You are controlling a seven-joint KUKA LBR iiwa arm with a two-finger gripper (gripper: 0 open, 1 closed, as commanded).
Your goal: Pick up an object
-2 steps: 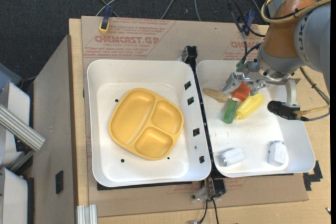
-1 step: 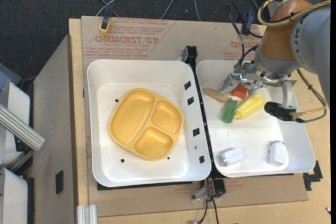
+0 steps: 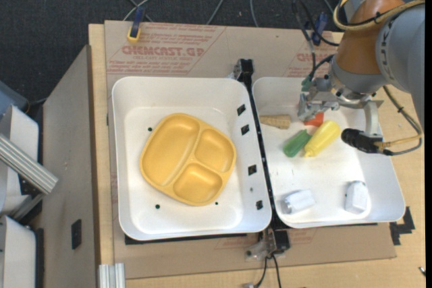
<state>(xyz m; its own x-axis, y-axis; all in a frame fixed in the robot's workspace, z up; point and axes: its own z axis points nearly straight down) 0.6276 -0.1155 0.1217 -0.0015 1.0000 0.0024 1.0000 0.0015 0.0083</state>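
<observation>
Yellow divided tray (image 3: 187, 158) lies in left bin (image 3: 125, 145)

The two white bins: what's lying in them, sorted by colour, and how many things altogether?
Yellow: 2, the divided plate in the left bin and a yellow piece in the right bin
Green: 1
Tan: 1
White: 2
Red-orange: 1, partly hidden under the gripper
Total: 7

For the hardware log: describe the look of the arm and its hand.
The arm is thick, rounded and grey, with a glossy orange band above the wrist. The hand is a small grey metal block. Black cables loop beside it, and a yellow-edged one curls over the band.
</observation>
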